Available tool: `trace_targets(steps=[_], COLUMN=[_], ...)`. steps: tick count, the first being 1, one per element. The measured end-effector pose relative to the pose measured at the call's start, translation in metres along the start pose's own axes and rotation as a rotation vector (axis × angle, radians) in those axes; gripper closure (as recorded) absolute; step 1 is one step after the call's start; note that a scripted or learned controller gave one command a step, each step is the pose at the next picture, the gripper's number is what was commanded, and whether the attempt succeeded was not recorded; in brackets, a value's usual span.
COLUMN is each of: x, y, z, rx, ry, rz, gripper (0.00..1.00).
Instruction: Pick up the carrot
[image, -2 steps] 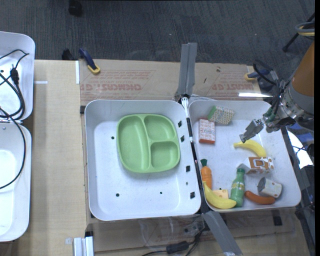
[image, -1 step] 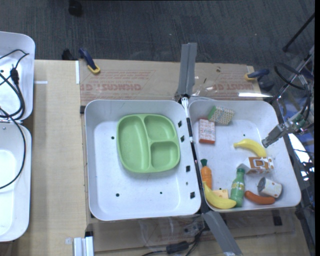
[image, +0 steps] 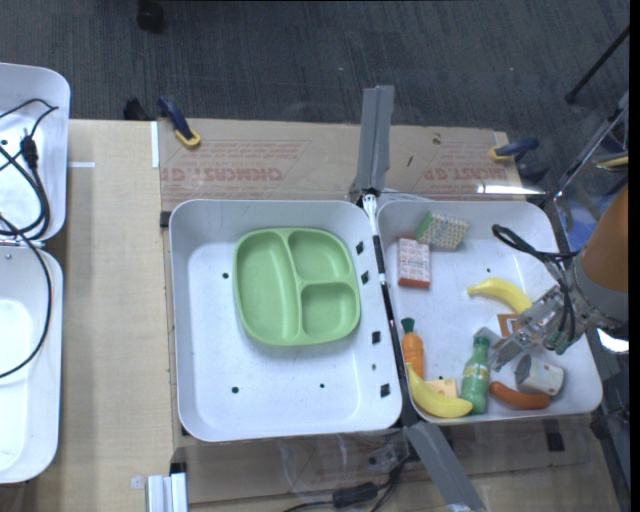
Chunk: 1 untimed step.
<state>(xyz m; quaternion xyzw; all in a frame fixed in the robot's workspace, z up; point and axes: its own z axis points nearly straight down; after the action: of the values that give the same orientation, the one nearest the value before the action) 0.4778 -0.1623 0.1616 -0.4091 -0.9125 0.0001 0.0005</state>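
The camera view shows the carrot (image: 412, 347) lying in the right bin (image: 583, 312), close against its left wall and well to the left of the gripper (image: 518, 343). Its long axis is set nearly along that wall, with the green top pointed toward the far side of the bench and the orange tip toward the near side, where it meets a yellow banana (image: 437, 396). The fingers (image: 508, 349) are seen spread apart, with nothing gripped between them; they are lowered just right of a green bottle (image: 476, 375) and just above a red sausage (image: 519, 397) and a white cup (image: 541, 377). Beyond the fingers, toward the far wall, a second banana (image: 501, 294), a pink-and-white box (image: 413, 262) and a green patterned block (image: 442, 231) are found. In the left bin (image: 197, 330) a green divided plate (image: 297, 285) is held.
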Motion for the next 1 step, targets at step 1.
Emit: trace_targets(steps=[1], x=[0.0088], y=[0.0431], z=[-0.1385], rx=[-0.001], ry=[-0.003], rz=[-0.161], gripper=[0.00])
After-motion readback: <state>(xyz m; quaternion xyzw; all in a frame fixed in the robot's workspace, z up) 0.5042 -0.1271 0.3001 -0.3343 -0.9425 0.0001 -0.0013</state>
